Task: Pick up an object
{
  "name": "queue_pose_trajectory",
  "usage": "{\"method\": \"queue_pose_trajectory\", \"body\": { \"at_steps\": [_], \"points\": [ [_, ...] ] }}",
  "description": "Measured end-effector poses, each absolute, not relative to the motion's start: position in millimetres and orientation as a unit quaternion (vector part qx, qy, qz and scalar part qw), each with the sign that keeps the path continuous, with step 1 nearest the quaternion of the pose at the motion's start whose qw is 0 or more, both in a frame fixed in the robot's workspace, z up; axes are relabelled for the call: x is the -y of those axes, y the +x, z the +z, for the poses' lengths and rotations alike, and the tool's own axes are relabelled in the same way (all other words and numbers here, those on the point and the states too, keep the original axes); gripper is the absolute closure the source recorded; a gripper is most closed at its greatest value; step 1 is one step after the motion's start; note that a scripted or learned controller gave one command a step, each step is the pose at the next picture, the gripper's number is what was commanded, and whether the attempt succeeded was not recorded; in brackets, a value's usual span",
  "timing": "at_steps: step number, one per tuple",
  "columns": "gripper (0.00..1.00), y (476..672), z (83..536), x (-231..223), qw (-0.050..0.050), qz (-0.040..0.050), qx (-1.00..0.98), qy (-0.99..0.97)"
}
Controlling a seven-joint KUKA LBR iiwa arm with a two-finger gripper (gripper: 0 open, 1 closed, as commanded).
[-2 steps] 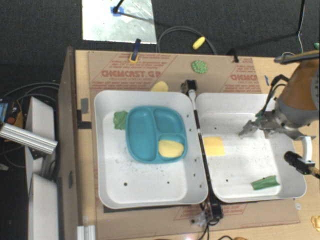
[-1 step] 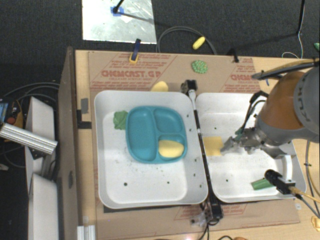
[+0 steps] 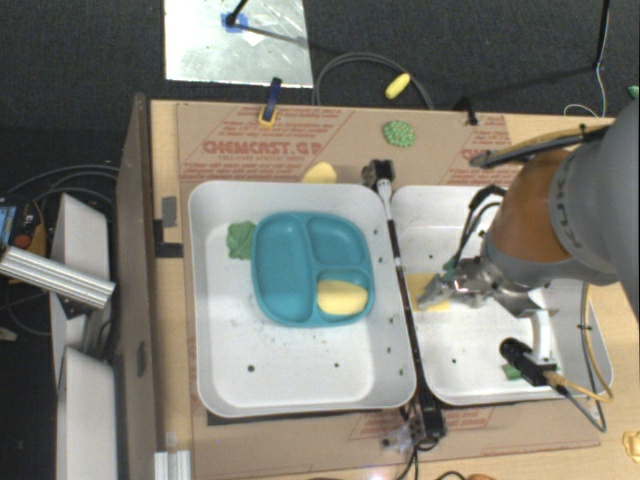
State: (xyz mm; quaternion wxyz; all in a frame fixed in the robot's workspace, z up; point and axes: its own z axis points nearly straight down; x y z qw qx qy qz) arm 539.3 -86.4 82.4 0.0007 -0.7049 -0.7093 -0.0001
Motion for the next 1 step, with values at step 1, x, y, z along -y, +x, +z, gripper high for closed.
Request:
{"method": "queue_pose_trajectory", "body": {
  "at_steps": [1],
  "points": [
    [0.0, 594.2, 85.5, 104.3, -0.003, -0.0018, 0.709, -0.705]
  ]
}}
